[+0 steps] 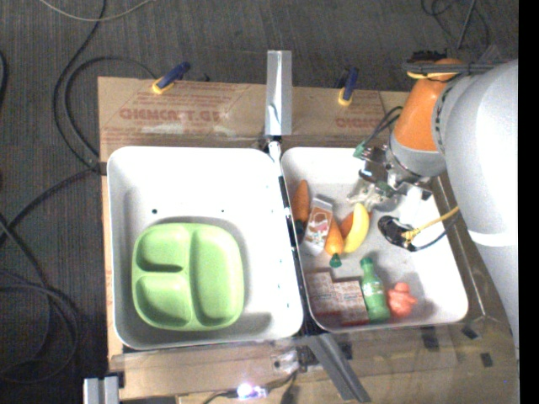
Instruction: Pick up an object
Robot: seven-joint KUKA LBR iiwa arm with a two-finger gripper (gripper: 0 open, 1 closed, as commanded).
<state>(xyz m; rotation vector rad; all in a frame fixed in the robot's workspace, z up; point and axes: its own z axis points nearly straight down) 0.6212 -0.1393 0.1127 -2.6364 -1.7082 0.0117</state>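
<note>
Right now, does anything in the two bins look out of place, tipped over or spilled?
Nothing looks spilled or damaged. The right bin is a loose jumble: the green bottle lies on its side, and the banana and carrot crowd the small carton. The green divided plate sits flat in the left bin.

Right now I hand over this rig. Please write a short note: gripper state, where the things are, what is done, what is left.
Gripper: low in the right bin, beside the banana; finger state unclear.
Right bin: banana, carrot, small carton, green bottle, flat red packet, pink toy.
Left bin: green divided plate.
Done: nothing visibly lifted.
Left: grasp and lift one object.
</note>
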